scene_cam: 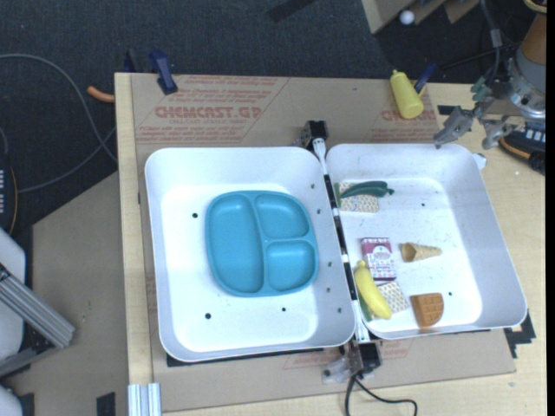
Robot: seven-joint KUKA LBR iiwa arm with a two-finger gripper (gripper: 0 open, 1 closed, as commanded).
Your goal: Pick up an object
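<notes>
The right bin [486, 232] holds several small items: a green pod [368, 189] lying on a waffle piece [359, 204], a maroon and white box [378, 258], an ice-cream cone [420, 251], a yellow banana [371, 291], a cracker [395, 297] and a slice of toast [427, 308]. My gripper [471, 133] hangs at the upper right, over the bench just beyond the right bin's far corner. Its two fingers are spread open with nothing between them. It is well away from all the items.
A blue divided plate [260, 241] lies in the left bin [165, 232]. A yellow clamp handle [405, 95] and a blue clamp [162, 72] sit on the bench's far edge. A black hinge strip [334, 224] runs between the bins.
</notes>
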